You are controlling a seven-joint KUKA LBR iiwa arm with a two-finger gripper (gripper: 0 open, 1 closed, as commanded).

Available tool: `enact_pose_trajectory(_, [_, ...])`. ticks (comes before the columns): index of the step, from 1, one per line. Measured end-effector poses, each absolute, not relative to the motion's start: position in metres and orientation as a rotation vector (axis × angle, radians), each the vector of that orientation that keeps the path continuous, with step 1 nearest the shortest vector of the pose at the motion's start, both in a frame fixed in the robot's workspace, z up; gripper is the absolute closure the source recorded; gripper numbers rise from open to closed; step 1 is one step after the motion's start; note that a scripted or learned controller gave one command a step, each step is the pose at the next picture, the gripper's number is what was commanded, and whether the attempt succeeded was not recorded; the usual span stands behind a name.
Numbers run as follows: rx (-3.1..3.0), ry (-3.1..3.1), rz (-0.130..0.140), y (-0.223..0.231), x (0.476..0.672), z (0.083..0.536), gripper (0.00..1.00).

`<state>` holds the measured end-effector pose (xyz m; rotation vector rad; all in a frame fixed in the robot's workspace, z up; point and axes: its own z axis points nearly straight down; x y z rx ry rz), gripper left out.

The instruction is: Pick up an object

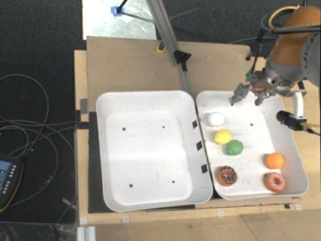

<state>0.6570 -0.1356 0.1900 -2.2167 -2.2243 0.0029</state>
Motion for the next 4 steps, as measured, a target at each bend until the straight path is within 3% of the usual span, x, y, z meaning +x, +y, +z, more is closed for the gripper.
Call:
enact_pose_trajectory(2, [-2.219, -2.222, 0.003, -0.144, 0.656, 0.089, 0.00])
enact_pose_trajectory(3, [-2.224, -2.226, -0.005, -0.145, 0.658, 0.103, 1.00])
enact_pose_trajectory(4, [-2.223, -2.230, -0.008, -0.143, 0.658, 0.168, 1.00])
